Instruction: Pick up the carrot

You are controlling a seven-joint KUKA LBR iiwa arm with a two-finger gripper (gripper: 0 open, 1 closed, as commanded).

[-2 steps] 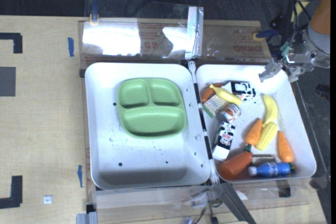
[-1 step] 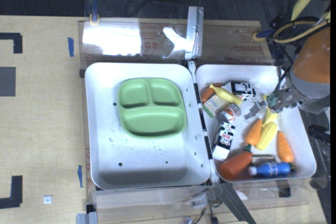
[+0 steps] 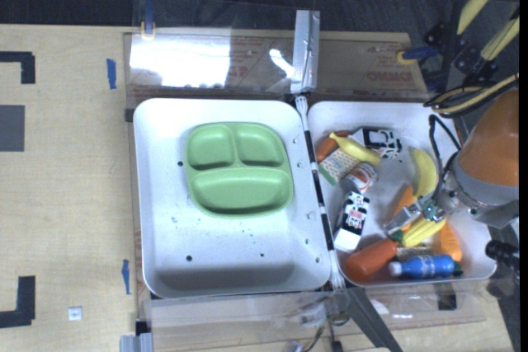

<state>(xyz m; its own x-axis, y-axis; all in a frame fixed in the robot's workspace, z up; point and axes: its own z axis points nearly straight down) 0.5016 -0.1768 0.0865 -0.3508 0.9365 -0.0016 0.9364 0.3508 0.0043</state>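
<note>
Two white bins [image 3: 165,202] share a wooden bench, the carrot [image 3: 370,257] lying at six o'clock in the right bin while the gripper [image 3: 421,220], fingers' state indiscernible, hovers among clutter nearby.

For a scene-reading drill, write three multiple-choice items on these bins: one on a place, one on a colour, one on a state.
1. Where does the divided plastic plate lie?
A. left white bin
B. right white bin
C. wooden bench

2. What colour is that plate?
A. blue
B. green
C. red

3. How does the blue-capped bottle rest?
A. upright
B. on its side
C. on the plate

Answers:
1 A, the plate sits in the middle of the left bin.
2 B, it is pale green.
3 B, it lies lengthwise by the right bin's near wall, beside the orange carrot.
</note>
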